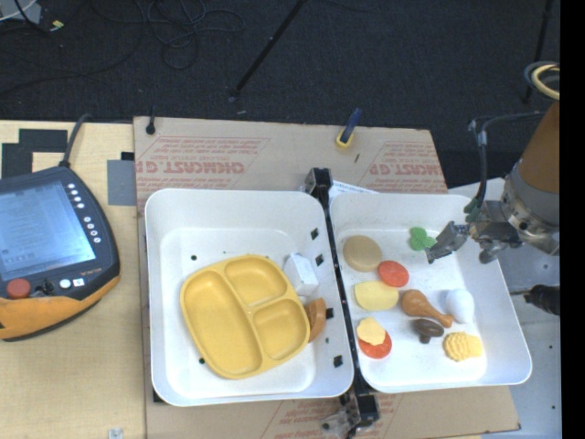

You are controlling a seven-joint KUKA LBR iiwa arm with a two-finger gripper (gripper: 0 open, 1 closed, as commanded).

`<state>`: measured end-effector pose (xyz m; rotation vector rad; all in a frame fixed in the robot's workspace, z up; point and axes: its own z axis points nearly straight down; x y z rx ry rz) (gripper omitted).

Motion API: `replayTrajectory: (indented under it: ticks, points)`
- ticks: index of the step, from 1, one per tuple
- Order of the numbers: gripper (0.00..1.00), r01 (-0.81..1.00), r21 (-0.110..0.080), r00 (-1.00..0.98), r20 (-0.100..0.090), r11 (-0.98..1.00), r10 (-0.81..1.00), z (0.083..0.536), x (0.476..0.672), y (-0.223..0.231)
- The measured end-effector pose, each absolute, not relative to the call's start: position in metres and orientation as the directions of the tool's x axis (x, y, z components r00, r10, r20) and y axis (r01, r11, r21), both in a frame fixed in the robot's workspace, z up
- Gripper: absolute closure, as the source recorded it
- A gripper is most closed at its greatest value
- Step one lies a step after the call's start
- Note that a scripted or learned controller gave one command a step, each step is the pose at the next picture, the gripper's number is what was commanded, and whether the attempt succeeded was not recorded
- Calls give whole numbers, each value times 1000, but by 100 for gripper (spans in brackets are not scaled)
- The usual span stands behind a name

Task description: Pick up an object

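Yellow corn point(462, 346) near right bin's point(512, 369) front rim.

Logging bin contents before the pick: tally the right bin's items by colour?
Yellow: 2, flat piece, corn
Red: 2, disc, red-and-yellow piece
Brown/tan: 3, tan round, drumstick, dark mushroom
Green: 1
White: 1
Total: 9

the cardboard sheet point(228, 158) bears faint red upside-down print, not clearly readable.
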<state>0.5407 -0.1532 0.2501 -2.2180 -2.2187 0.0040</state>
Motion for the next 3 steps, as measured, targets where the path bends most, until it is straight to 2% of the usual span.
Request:
replayTrajectory:
  ticks: [1,2,3]
  points:
    - [0,1000,-7,-7,5,7,1000,252,523,-77]
    - [100,1000,-10,0,2,0,1000,261,523,-82]
    - [100,1000,-14,-4,4,4,1000,213,474,-13]
